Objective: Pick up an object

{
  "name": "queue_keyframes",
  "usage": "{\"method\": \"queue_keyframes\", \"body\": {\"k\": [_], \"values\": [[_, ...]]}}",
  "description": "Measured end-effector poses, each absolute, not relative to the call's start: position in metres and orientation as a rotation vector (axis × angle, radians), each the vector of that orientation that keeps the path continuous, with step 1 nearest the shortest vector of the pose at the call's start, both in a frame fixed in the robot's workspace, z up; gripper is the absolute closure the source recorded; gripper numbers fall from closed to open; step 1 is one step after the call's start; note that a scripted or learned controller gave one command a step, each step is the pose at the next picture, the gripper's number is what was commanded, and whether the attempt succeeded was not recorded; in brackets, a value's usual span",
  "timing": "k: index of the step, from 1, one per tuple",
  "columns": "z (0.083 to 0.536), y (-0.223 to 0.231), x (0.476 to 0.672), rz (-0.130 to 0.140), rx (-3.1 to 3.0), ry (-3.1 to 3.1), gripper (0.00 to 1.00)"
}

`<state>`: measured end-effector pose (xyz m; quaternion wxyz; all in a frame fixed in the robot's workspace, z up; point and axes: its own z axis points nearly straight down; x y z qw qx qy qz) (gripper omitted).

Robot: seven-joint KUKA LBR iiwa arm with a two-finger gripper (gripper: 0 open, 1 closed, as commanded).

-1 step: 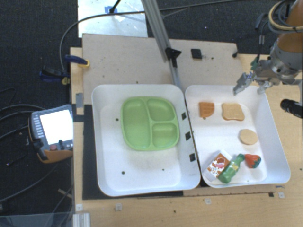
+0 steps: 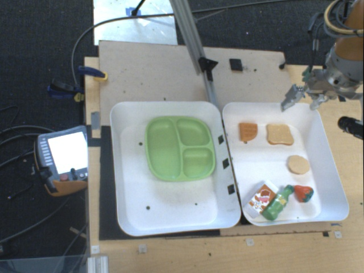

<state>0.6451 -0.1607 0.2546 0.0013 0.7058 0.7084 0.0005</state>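
Green bottle (image 2: 277, 203) near right bin's (image 2: 330, 152) front edge; tool (image 2: 303, 98) spread wide, empty, above far rim.

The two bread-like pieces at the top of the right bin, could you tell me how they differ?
The darker orange-brown piece is smaller and narrower, while the pale tan slice is wider, with a rounded top like toast. The darker piece lies nearer the divider between the bins; the pale slice lies closer to the gripper. Both lie flat on the floor of the right bin, apart from each other.
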Motion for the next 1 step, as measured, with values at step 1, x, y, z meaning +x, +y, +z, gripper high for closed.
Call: {"method": "queue_keyframes", "body": {"k": [1], "values": [[0.2087, -0.1545, 0.6392, -0.002, 2.219, 2.225, 0.0]]}}
